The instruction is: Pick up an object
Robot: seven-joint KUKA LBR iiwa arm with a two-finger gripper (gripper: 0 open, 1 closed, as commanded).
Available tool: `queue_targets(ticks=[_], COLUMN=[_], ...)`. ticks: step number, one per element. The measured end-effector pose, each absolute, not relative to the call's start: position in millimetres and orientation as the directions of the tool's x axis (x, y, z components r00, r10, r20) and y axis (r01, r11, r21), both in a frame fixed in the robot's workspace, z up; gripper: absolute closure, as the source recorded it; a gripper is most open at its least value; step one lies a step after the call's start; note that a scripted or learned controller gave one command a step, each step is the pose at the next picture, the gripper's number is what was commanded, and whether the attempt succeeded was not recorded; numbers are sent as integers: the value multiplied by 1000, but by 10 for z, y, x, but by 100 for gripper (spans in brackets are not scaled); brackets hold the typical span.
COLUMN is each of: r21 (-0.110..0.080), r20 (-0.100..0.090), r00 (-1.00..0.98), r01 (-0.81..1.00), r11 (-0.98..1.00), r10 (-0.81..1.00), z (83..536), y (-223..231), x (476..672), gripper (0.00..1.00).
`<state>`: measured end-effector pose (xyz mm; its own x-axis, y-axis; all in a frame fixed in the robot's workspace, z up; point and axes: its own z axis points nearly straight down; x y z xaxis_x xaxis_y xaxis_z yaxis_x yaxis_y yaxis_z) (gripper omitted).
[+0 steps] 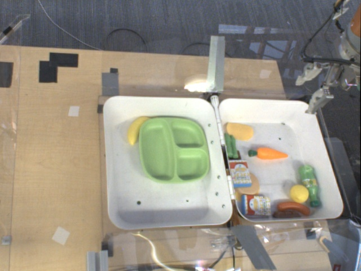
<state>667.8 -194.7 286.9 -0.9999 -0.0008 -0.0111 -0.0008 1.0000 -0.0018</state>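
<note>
I am hanging my gripper [321, 92] off the right bin's [333, 168] far corner, grip state unclear. Nothing is picked yet; the carrot [269, 154] is lying mid-bin, waiting.

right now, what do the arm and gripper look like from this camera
The arm comes in at the view's upper right corner as pale grey and silver metal parts, with thin black cables looping across it. The gripper is light grey metal built from slim, angular pieces. Any markings are too small to make out.
</note>
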Motion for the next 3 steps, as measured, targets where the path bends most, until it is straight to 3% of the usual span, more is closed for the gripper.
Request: queue_targets(ticks=[1,2,3], r21=[-1,-5,-7], r20=[-5,-10,-14], r00=[-957,-942,-947], r01=[-290,-334,-321], r11=[957,943,947], r10=[-290,-334,-321], z=[1704,956,903], y=[-1711,-1625,-1368], x=[6268,5741,5786], gripper=[0,0,0])
